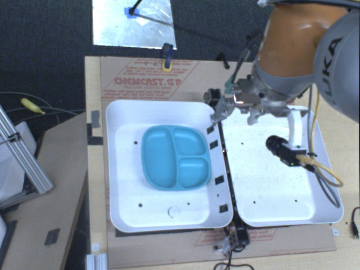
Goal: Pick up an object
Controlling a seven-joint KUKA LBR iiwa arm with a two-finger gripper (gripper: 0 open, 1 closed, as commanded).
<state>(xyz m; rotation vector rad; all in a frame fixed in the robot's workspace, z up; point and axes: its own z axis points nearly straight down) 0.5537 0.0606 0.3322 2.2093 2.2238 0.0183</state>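
A blue divided plate (175, 157) lies flat in the middle of the left bin (122, 191). Near that bin's front edge sits a small pale round thing (173, 211). My gripper (240, 107) hangs under the orange wrist band over the back left corner of the right bin (270, 196), close to the wall between the two bins. It is to the right of and behind the plate, apart from it. I see nothing held in it.
A black cylinder on a white bracket (283, 149), with a yellow cable (325, 173), hangs from the arm over the right bin. Both bins rest on a cardboard sheet (147, 79). A shiny panel (134, 16) lies behind it.
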